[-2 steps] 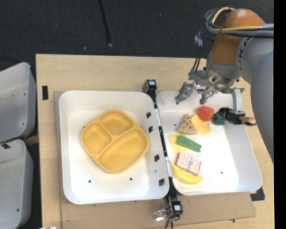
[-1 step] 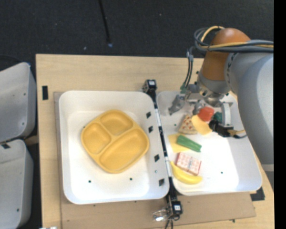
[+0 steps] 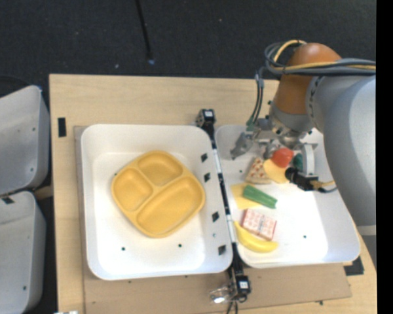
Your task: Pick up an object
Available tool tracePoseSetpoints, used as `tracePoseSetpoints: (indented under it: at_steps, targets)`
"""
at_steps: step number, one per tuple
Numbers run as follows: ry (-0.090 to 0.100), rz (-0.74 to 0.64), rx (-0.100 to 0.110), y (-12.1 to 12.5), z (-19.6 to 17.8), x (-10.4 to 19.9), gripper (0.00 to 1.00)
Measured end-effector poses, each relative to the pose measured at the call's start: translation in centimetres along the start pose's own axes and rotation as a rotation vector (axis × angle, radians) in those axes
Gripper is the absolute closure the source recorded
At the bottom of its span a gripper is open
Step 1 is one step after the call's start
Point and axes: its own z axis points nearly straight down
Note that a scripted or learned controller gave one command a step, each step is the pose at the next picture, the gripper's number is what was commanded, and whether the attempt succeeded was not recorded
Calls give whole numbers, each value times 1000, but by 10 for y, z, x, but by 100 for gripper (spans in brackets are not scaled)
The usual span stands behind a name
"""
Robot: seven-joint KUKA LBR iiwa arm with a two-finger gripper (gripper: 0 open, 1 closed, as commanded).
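Hovering low over the far end of the right white bin (image 3: pixel 327 234), the grey two-finger gripper (image 3: pixel 275 142) has lifted nothing yet; whether it is open or shut, I cannot tell. Below it lie a small red ball (image 3: pixel 282 156), a yellow wedge (image 3: pixel 273 171), a green block (image 3: pixel 259 197), a pink-and-white packet (image 3: pixel 258 223) and a yellow banana (image 3: pixel 255 242). The left white bin (image 3: pixel 95 241) holds a yellow divided plate (image 3: pixel 158 192).

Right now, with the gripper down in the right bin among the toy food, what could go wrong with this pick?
1. The gripper sits over crowded toys: red round piece, pale yellow wedge, patterned triangular slice. It may grab two or nudge them.
2. It works close to the white right bin back wall and might bump it.
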Motion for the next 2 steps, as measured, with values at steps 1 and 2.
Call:
tracePoseSetpoints:
  at_steps: [1,2]
  targets:
    - [0,1,2,0,-8,-1,100]
    - [0,-1,-8,-1,-68,-6,100]
